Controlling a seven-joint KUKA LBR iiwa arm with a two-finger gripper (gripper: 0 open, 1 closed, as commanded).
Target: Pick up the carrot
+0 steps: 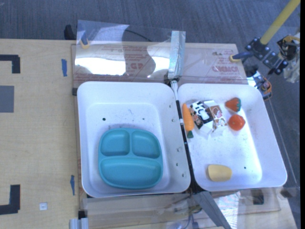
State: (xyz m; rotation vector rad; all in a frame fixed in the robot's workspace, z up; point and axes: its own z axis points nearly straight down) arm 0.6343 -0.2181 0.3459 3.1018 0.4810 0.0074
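Two white bins are sitting side by side on the surface, and the camera view is looking down on both at a slant. The carrot (188,117) is lying in the right bin (267,173), pressed up against that bin's left wall, right beside the divider between the bins. Its orange body is running lengthwise along the wall, with a little green tip pointing toward the near edge. Just to the carrot's right, a black-and-white packet (206,113) is crowding in, touching or nearly touching it. Further right of the carrot, two red-orange fruits, a strawberry-like one (233,104) and a tomato-like one (237,122), are resting close together. A yellow wedge (219,172) is sitting well apart from the carrot, toward the near side. Over in the left bin (90,97), a teal divided plate (129,158) is lying flat.

The hand (265,82) is hanging above the right bin's far right corner, well apart from the carrot, and whether it is wide or narrow I cannot tell from this angle.

Judging by looks, the carrot is a toy: light, stiff, smooth and likely a bit slippery. Taking it across the thick middle looks best, though the wall on one side and the packet on the other are leaving little room.
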